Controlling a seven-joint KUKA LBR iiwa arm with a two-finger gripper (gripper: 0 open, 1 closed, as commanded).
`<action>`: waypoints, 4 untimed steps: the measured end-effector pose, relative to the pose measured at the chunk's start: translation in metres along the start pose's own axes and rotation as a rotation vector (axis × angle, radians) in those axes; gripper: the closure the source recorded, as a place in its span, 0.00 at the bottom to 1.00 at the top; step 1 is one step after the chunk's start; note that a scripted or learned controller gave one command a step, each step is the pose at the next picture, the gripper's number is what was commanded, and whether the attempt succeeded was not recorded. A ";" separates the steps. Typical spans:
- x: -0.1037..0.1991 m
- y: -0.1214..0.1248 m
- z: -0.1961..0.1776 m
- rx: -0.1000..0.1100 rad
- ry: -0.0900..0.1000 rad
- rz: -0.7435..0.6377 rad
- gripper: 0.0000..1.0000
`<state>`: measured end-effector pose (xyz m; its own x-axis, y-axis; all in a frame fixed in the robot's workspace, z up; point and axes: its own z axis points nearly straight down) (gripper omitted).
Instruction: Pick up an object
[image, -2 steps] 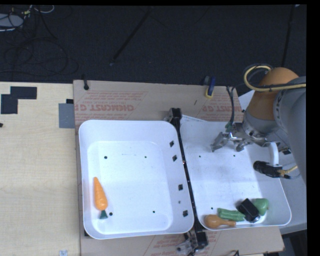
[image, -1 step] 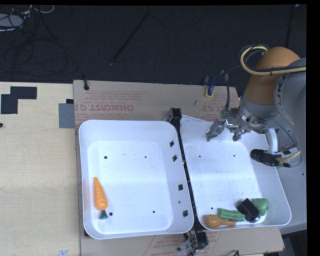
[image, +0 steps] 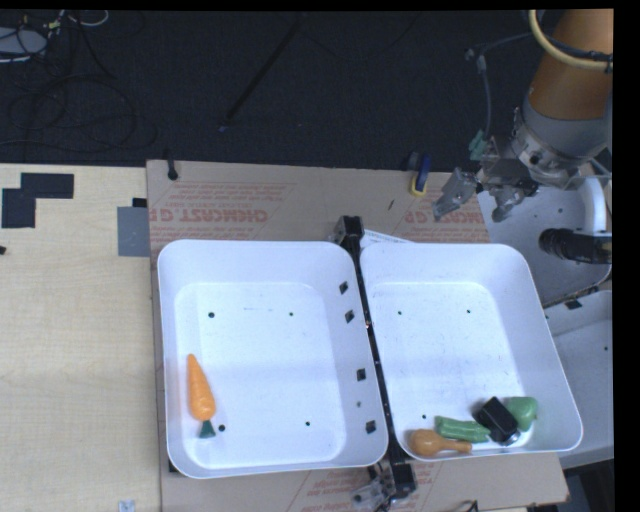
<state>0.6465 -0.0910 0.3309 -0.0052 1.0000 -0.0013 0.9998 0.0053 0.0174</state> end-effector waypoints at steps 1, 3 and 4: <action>-0.001 -0.002 0.002 0.020 -0.001 -0.002 1.00; -0.127 -0.094 0.032 0.023 0.000 0.013 1.00; -0.122 -0.154 -0.005 0.018 0.001 0.007 1.00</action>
<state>0.4931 -0.2136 0.3337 0.0019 1.0000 0.0001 1.0000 -0.0019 -0.0008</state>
